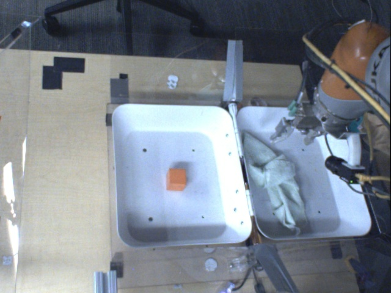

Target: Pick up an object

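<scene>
Gripper (pixel 294 129): fingers spread wide, holding nothing, above right bin's (pixel 342 224) far end. Step: approach. Next: descend onto crumpled cloth (pixel 276 182) just nearer. Orange cube (pixel 176 179): left bin (pixel 131 163).

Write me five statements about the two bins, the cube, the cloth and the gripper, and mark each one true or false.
1. An orange cube lies in the left bin. True.
2. A crumpled cloth lies in the same bin as the cube. False: the cloth is in the right bin, along its left side.
3. The gripper is over the right bin. True: it hangs above that bin's upper part.
4. The gripper holds the cube. False: the cube sits alone on the left bin's floor, far from the gripper.
5. The cube touches the left bin's wall. False: it rests near the middle, apart from every wall.
</scene>
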You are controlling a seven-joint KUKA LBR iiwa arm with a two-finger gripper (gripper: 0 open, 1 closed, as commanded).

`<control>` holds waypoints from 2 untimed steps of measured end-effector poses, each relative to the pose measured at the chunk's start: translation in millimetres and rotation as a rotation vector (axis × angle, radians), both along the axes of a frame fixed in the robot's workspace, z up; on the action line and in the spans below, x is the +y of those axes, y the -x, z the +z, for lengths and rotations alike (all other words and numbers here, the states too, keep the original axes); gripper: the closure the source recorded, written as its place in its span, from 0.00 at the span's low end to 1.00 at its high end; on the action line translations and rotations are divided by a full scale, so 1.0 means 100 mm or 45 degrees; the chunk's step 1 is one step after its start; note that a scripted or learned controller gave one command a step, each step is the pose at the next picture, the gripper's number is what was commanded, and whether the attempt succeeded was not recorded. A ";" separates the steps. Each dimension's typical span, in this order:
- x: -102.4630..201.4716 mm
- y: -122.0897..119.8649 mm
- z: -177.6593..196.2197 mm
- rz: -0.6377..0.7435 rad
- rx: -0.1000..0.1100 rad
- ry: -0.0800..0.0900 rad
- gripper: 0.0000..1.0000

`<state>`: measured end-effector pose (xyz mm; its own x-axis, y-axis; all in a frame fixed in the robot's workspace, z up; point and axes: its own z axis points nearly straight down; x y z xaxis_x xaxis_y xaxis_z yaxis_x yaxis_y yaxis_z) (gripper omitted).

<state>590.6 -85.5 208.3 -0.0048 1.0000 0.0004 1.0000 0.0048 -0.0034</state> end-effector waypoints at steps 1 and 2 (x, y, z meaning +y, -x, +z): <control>-0.09 -0.46 -0.20 0.204 -0.005 0.001 0.00; -0.03 -0.24 -1.15 0.258 -0.009 0.000 0.00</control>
<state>614.5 -89.0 93.4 -0.2060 0.9785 -0.0004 0.9785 0.2060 0.0035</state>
